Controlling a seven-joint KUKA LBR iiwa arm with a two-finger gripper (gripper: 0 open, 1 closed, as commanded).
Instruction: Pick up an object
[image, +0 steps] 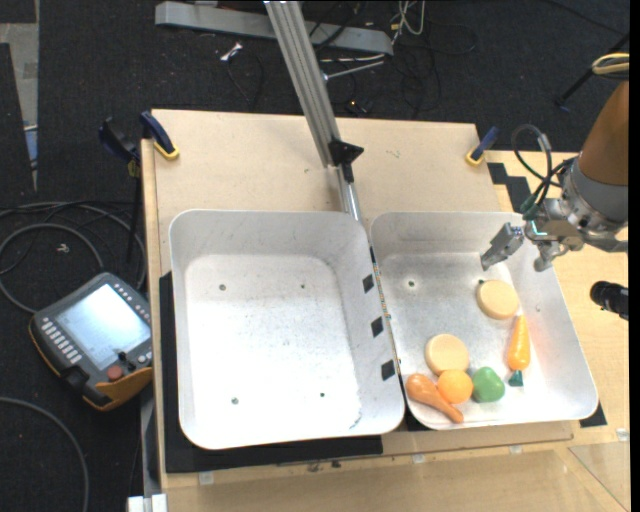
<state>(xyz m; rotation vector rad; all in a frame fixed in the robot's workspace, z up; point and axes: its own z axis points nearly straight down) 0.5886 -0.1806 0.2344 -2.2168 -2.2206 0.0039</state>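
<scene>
While the claw (520, 247) hangs spread wide and empty over the right bin (570, 345), the nearest piece, a pale disc (498, 299), lies just below it. It looks light, stiff and smooth, so I'd pinch it across its rim.

Your lighting is even and bright, from overhead. Left of the gripper (520, 245), the white bins (265, 325) show mild glare. Shadows stay soft; the surrounding floor (70, 90) is dim, detail slightly grainy.
</scene>
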